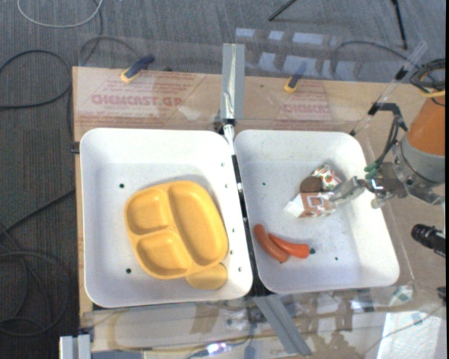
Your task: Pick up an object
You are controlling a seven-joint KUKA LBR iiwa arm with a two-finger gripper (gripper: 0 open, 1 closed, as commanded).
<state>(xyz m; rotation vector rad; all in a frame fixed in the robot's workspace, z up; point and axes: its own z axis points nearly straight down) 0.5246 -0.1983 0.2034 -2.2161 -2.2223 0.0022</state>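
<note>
The bench carries 2 white bins, and the metal divider (230, 88) between them is the landmark here. On the far side of the divider from the arm lies the left bin (105, 155). In it sits a yellow tray (177, 227) with 3 compartments, lying a little turned. A small yellow rounded piece (208, 277) touches the near corner of this tray, partly under it.

On the arm's side of the divider is the right bin (367, 260). Near its middle lies a small carton (317, 196) with white, orange and brown print, crumpled and tilted; it may be more than 1 item pressed together, the view is too coarse to decide. Closer to the divider and toward the near edge lies an orange carrot (283, 244) with a small green end, well apart from the carton.

The arm (426, 137) reaches in from the side opposite the divider. Its gripper (346, 191) is low in the right bin, just beside the carton and seemingly touching it. I cannot tell if the fingers are apart or closed, and the carton is not clearly seen between them.
</note>
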